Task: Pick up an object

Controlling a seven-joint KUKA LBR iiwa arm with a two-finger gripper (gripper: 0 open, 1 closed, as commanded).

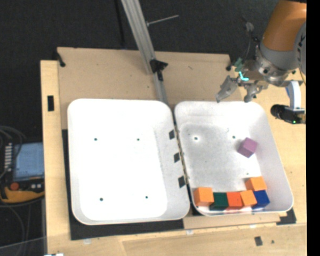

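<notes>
Tool: spread wide, nothing between the two dark fingers; hanging over the far rim of the right bin, near its far right corner.
Fingers: one tip over the bin's far edge, the other to its right over the same edge, a clear gap between them.
Arm: grey with an orange band above the wrist, reaching in from the right, upper right of the view.
Right bin: shallow, white, rounded corners, floor scuffed grey; touching the left bin along its inner side.
Purple block: alone on the right bin's floor, toward the right side, tilted on a corner; well apart from the tool and apart from the other blocks.
Orange block: at the near wall, leftmost of a row.
Green block: just right of it, touching.
Row's remainder: two more orange blocks side by side, then a blue block at the right end, with another orange block just behind it.
Left bin: white, shallow, a few small dark dots on the floor.
Bench: tan board beneath both bins.
Metal rail: slanting down from the top edge to the gap between the bins.
Blue device: off the bench's left side, among cables.
</notes>
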